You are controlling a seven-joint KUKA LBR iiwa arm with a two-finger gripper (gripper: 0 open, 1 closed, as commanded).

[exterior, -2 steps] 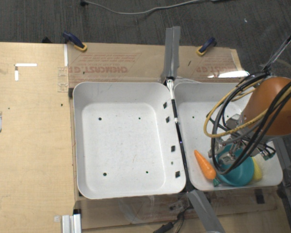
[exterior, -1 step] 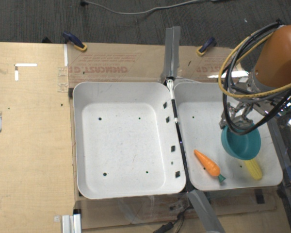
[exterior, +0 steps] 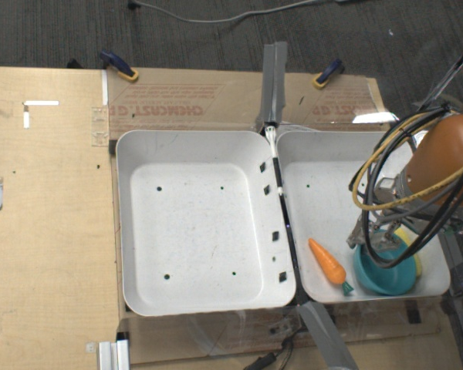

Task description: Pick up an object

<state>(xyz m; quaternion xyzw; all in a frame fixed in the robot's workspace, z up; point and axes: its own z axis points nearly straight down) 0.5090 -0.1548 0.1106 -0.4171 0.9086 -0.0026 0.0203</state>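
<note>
An orange toy carrot (exterior: pixel 327 261) with a green tip lies in the right bin (exterior: pixel 324 164), near its front wall. To the right of it sits a teal bowl (exterior: pixel 384 274) with something yellow at its far rim. My gripper (exterior: pixel 380 237) hangs right over the bowl's rim, its wrist wrapped in black and yellow cables. The arm's orange band (exterior: pixel 441 160) rises above it at the right edge.
The left bin (exterior: pixel 193 154) is a shallow white tray beside the right one, joined by a grey divider strip (exterior: pixel 274 91). Cardboard held by two clamps (exterior: pixel 119 65) lies behind the bins. A wooden bench top (exterior: pixel 46 206) stretches to the left.
</note>
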